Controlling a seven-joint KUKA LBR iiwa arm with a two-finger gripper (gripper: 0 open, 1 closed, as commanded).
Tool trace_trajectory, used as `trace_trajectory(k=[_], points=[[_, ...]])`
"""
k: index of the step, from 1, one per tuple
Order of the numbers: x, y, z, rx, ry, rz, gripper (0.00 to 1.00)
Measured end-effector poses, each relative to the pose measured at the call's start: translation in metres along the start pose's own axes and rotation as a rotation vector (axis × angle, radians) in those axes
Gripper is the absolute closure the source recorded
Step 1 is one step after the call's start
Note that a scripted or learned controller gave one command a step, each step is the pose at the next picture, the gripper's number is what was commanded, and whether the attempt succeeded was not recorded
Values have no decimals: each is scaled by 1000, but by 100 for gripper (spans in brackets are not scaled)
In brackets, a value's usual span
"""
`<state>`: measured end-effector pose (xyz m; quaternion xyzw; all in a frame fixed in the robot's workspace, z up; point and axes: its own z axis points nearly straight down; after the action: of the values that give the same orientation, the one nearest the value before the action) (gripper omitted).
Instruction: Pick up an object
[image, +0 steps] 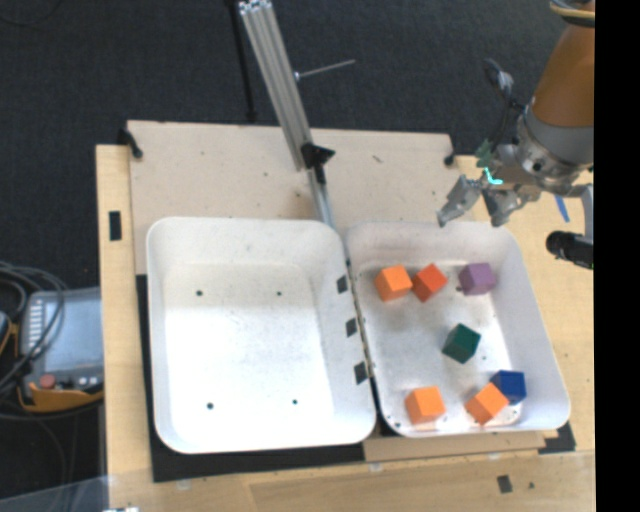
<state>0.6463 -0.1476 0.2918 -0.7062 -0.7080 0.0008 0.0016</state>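
Open hand (nothing held), above right bin, seven blocks

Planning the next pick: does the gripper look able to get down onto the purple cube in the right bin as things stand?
Probably yes. The gripper hangs open above the bin's far rim, close to the purple cube, which stands apart from the orange cubes with nothing over it.

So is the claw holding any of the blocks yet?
No. The claw is open above the right bin's far edge, with nothing between its fingers.

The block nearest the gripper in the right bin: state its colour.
Purple, seen clearly in the camera view, at the bin's far side.
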Motion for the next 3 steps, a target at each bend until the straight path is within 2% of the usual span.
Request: trace_trajectory(k=[1, 3], points=[[-1, 0, -3, -4, -3, -1, 0], [-19, -9, 107, 2, -4, 5, 0]])
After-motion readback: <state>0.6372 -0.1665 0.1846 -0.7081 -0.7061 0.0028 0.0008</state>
